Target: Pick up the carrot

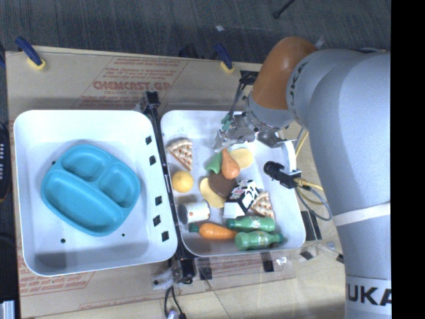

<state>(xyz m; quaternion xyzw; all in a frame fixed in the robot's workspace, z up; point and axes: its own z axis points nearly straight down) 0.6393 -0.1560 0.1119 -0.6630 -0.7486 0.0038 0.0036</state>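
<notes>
Brightness: even and moderate; white bins (40,178) read bright, floor at the top edge dark.
Light source: overhead, diffuse; no single lamp visible.
Shadows: soft; arm (345,151) shaded the right bin's far corner, blue tray (91,188) cast a faint one under its near edge.
Glare: mild sheen on the arm's orange band (279,72), green bottles (255,232) showed small highlights.
Sharpness: low resolution, slightly soft throughout; small toys blurred together.
Distortion: slight slant, bin edges bowed a little.

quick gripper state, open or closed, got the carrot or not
Gripper: cannot be told; it sits over the back of the right bin, apart from the carrot lying near the front.
</notes>
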